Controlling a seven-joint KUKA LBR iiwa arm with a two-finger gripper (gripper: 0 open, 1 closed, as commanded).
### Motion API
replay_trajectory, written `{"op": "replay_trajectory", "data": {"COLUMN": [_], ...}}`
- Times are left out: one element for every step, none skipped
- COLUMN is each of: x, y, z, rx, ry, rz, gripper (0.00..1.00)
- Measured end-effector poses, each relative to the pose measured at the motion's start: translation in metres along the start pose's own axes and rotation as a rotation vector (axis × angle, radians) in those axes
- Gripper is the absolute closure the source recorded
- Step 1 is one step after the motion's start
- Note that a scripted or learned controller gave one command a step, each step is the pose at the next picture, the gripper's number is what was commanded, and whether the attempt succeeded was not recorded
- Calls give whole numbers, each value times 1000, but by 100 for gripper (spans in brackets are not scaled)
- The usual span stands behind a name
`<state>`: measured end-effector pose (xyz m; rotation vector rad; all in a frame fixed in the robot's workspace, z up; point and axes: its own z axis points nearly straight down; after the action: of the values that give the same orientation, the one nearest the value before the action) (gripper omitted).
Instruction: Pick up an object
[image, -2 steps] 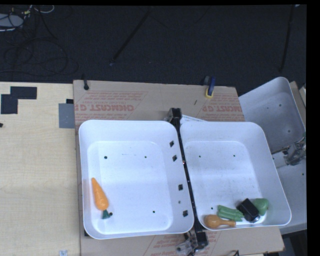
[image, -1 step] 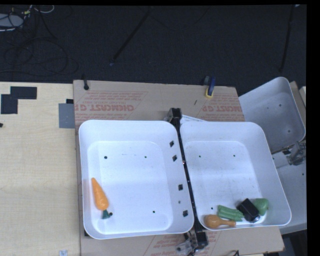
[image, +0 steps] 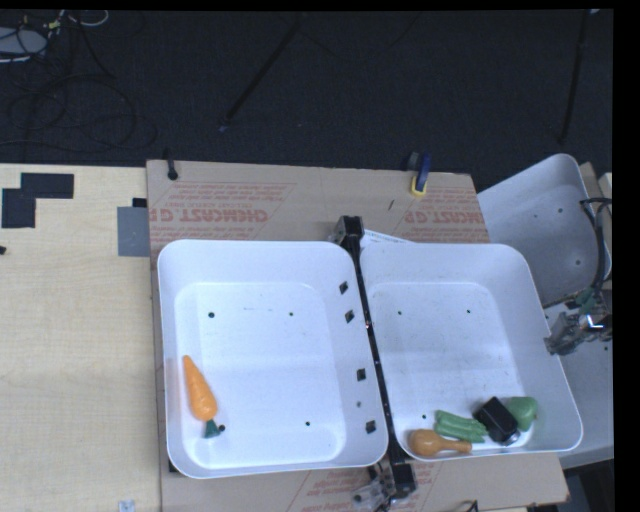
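Carrot (image: 199, 390) in left bin (image: 250, 265) — other toys crowd right bin (image: 450, 262).

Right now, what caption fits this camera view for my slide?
Two white bins: carrot alone in the left bin; pear, green veggies and a black block cornered in the right bin.

One fixed camera looks down at a slant from above the bench (image: 70, 300), far enough back to take in both white bins (image: 170, 330). It seems to face the dark floor beyond.
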<state>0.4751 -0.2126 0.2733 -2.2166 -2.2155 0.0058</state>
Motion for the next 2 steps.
{"op": "replay_trajectory", "data": {"x": [-1,-1], "y": [0,0], "z": [-58,-85], "rx": [-10,-9], "ry": [-4,-4], "rz": [-2,-2], "gripper": [100,100]}}
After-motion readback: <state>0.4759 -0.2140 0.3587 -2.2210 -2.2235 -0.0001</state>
